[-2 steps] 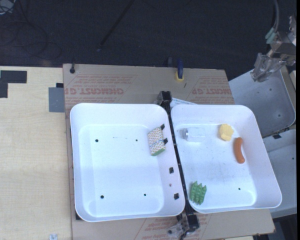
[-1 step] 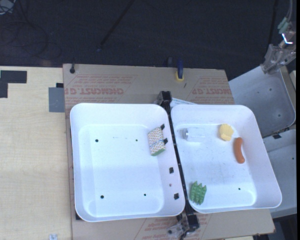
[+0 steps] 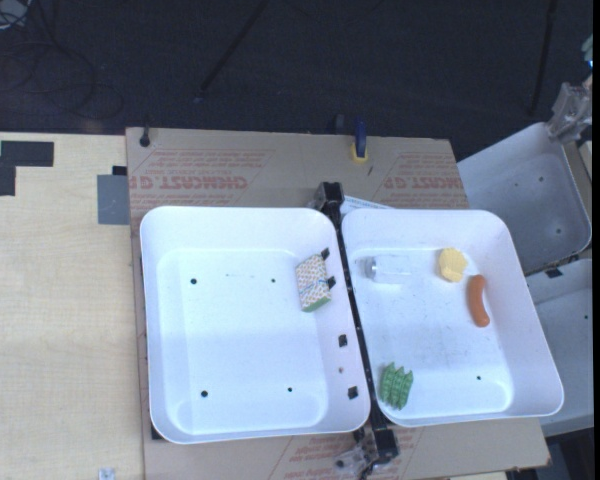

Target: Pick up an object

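From my station I read one run of lettering: red print on the brown cardboard sheet [image 3: 242, 173] under the bins, along its top strip in the upper middle of the frame. It is upside down to my camera and looks like "OHMCRAFT" or close, though I cannot settle the letters. The same mark repeats further right [image 3: 405, 181] and, partly cut off, along the bottom edge [image 3: 315, 456]. I can read nothing else.

sponge [image 3: 315, 283] in left bin [image 3: 180, 230]; sausage [image 3: 478, 301] right bin [image 3: 520, 268]
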`<state>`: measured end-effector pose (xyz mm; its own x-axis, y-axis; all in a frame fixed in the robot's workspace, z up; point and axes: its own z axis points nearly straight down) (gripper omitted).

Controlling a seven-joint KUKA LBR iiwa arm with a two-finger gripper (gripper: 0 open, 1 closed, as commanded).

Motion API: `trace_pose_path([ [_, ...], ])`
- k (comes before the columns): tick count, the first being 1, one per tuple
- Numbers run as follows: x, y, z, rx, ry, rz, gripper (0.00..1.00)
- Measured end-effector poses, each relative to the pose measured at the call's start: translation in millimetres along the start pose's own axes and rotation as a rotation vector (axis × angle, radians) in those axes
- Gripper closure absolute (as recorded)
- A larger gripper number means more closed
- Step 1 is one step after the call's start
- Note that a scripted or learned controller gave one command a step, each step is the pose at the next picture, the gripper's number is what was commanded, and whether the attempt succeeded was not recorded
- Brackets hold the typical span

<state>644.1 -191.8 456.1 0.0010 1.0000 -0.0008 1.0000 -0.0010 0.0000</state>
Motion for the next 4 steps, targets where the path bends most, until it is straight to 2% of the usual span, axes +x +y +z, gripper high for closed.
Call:
trace_pose_path([
  [1, -21.7, 0.1, -10.9, 0.0, 0.0, 0.0, 1.0],
  [2, 33.6, -0.1, 25.0, 0.006, 0.003, -0.005, 1.0],
  [4, -17.7, 0.1, 2.3, 0.0, 0.0, 0.0, 1.0],
])
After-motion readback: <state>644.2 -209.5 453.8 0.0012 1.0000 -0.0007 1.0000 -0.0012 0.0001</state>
